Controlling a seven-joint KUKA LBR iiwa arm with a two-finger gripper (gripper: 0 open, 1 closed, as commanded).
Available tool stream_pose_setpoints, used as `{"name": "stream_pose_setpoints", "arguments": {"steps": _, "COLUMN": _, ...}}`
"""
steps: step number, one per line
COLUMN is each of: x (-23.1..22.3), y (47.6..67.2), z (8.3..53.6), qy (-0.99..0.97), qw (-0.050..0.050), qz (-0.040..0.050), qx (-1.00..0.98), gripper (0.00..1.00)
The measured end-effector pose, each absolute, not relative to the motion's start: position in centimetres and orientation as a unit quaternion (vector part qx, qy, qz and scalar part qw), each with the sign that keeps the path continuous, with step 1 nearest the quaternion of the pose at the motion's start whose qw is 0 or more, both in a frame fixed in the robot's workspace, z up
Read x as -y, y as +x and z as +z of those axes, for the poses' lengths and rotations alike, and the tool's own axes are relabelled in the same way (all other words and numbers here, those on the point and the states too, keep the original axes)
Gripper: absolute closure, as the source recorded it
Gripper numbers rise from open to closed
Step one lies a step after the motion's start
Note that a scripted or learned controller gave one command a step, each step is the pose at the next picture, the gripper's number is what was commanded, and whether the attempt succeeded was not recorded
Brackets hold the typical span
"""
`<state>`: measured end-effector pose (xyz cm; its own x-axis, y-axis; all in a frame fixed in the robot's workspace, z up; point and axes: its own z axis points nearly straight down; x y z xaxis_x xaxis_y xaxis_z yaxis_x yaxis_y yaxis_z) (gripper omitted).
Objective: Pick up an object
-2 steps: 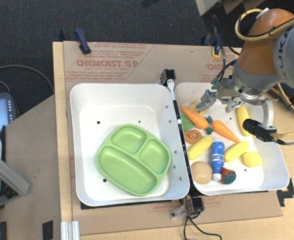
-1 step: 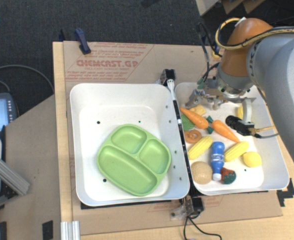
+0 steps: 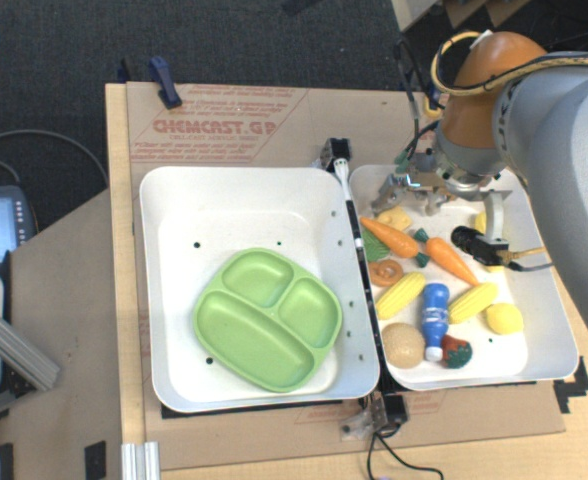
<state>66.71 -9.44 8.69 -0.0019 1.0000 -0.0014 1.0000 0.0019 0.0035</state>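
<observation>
From the camera above, we find the pincer (image 3: 421, 190) low over the far end of the right bin (image 3: 549, 353), hanging from the grey arm (image 3: 564, 138) with its orange band (image 3: 484, 78). We cannot tell how its jaws stand, since the wrist hides them, and we see nothing held.

The toy food lies just toward the camera from the pincer. Closest is a carrot (image 3: 390, 236), almost beneath it, with a second carrot (image 3: 450, 259) just beyond and a pale yellow piece (image 3: 396, 218) touching the first. Further toward us lie an orange ring (image 3: 384, 271), a corn cob (image 3: 399, 291), a blue bottle (image 3: 435, 308), another corn cob (image 3: 473, 301), a lemon (image 3: 504, 318), a tan ball (image 3: 404, 345) and a strawberry (image 3: 458, 352).

The trouble we foresee is crowding. The pieces touch one another, so a closing grip could catch two at once or nudge the tapered carrot sideways and slip off it. The bin wall is also near, and a finger could strike it.

To the pincer's left, well apart, the other bin (image 3: 174, 208) holds a green divided plate (image 3: 267, 317). Both bins rest on a cardboard-covered worktop (image 3: 214, 128) with red printing and a blue clip (image 3: 164, 81) at its far edge. Dark carpet (image 3: 174, 18) and loose cables surround it.
</observation>
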Motion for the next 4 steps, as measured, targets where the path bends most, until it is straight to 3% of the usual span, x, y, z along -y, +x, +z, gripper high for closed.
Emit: {"name": "stream_pose_setpoints", "arguments": {"steps": 4, "x": 9.43, "y": 66.69, "z": 8.74, "qy": 0.707, "qw": 0.002, "qz": 0.0006, "qx": -0.708, "gripper": 0.0}}
